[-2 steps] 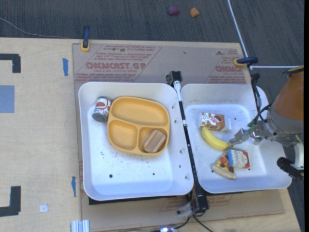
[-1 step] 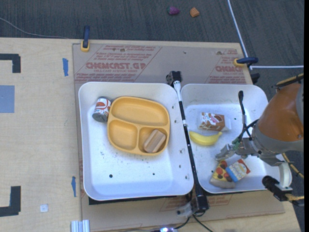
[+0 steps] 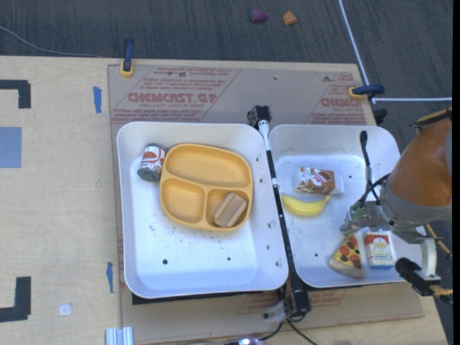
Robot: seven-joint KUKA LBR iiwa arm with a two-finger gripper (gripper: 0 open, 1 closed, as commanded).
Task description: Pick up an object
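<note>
The arm enters the right bin (image 3: 338,139) from its right side. The claw (image 3: 357,218) sits low over the bin floor, just right of the banana (image 3: 305,205); its opening cannot be determined, and no object is visible within it. Relative to the banana: a snack packet (image 3: 315,181) lies just behind, a pizza slice (image 3: 348,256) lies nearer the front right, and a small carton (image 3: 378,250) lies beside the slice.
</note>
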